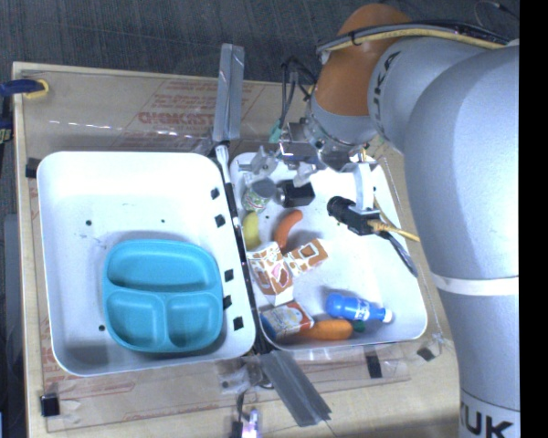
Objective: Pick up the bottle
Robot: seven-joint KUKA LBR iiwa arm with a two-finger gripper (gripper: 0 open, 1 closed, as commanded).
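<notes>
Well below the jaws (288, 182), I see the blue plastic bottle (354, 307) lying ungrasped; jaw opening: I cannot tell.

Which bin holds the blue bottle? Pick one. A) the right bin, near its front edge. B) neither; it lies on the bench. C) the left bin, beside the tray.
A: the blue bottle lies in the right bin, near its front edge.

Robotics laboratory workcell: a grey industrial arm (457, 153) reaches over a wooden bench (119, 99) bearing two white bins (64, 190), with clamps (18, 88) and cabling at the edges.
</notes>
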